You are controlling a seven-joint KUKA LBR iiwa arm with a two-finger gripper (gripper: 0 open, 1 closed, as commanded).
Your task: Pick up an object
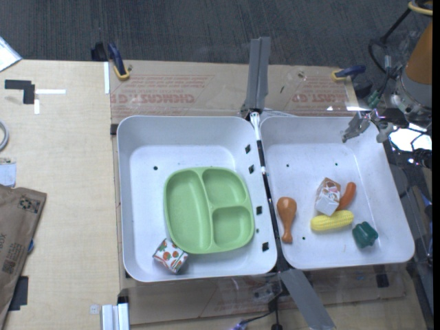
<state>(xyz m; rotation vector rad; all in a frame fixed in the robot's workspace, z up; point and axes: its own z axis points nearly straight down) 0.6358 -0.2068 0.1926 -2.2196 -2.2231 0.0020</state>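
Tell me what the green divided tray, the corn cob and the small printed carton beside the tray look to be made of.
The green divided tray looks like moulded plastic: one even colour, smooth rounded compartments, soft sheen. The corn cob seems to be toy plastic, uniformly yellow and slightly glossy, though rubber is possible. The small printed carton looks like printed card or plastic, with flat faces and folded edges; the view leaves that open.

Green tray (206, 208); yellow corn (332, 221); orange, perhaps carrot (347, 194).

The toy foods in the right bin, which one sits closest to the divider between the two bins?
The drumstick. It lies along the right bin's left wall, next to the divider, while the corn cob, small carton, carrot and green pepper cluster further right.
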